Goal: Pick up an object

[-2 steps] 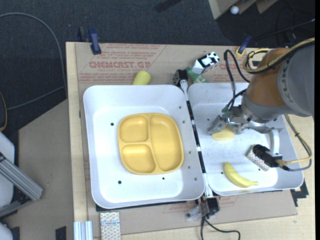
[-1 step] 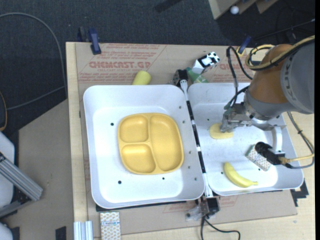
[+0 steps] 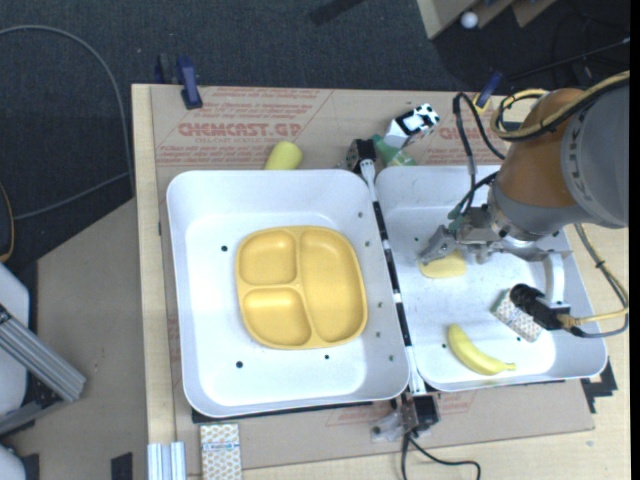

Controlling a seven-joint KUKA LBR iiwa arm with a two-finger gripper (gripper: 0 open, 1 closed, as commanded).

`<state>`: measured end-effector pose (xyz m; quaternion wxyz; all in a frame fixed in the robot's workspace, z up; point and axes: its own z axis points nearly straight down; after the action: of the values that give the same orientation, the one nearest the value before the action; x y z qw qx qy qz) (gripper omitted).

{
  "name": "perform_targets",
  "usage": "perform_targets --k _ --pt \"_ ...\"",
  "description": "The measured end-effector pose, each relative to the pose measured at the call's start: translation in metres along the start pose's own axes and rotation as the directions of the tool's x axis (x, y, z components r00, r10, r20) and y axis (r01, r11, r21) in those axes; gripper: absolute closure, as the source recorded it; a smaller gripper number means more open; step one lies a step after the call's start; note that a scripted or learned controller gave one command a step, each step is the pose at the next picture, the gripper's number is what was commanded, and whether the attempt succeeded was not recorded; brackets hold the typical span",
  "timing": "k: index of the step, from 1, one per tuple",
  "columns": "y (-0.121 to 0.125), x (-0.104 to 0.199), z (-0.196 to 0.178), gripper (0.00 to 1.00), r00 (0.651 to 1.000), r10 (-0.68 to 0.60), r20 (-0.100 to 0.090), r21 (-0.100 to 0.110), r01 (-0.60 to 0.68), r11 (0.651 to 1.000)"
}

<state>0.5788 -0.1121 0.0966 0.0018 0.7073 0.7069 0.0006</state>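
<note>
Grey two-finger gripper (image 3: 452, 245) low in right white bin (image 3: 400, 193), centre-right of frame — jaws spread narrowly just above small pale-yellow oblong block (image 3: 444, 267). Block directly below-left of fingertips, long axis roughly horizontal. Not yet held.

We are seeing a yellow three-compartment plastic plate (image 3: 300, 288) lying in the left white bin (image 3: 200, 218) | a small yellow cylinder (image 3: 284, 155) resting on the brown cardboard bench top (image 3: 240, 118) behind that bin | a blue clamp (image 3: 187, 81) gripping the bench's far edge | a thin grey cable (image 3: 90, 58) curving over the dark floor.
</note>
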Motion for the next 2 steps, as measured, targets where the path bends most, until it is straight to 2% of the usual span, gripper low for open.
perform_targets --k 1,2 --pt "-0.002 -0.019 0.011 0.0 1.0 0.0 -0.002 0.003 0.0 1.0" --pt "0.0 -0.019 -0.002 1.0 1.0 0.0 0.001 -0.006 0.0 1.0"
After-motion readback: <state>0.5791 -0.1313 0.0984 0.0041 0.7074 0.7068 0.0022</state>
